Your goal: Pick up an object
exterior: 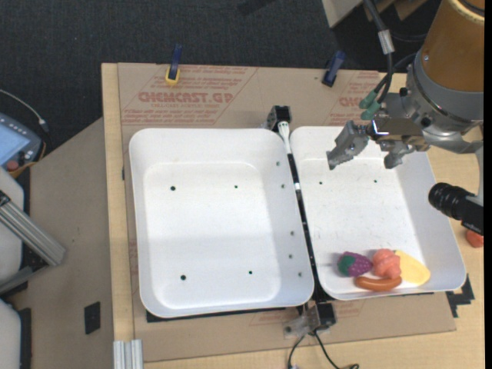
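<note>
Toy food lies in a small heap at the near edge of the right bin (346, 206): a purple grape bunch (354, 264), a pink-orange piece (387, 262), a yellow piece (413, 270) and an orange sausage shape (377, 283). My gripper (366, 154) hangs over the far part of the right bin, well away from the heap. Its two grey fingers (343, 149) stand apart, open, with nothing between them.
The left bin (207, 214) sits beside the right one on a cardboard-covered bench. A black clip (278, 118) sits at the far end of the seam between the bins. Blue clamps (175, 64) hold the board's far edge.
</note>
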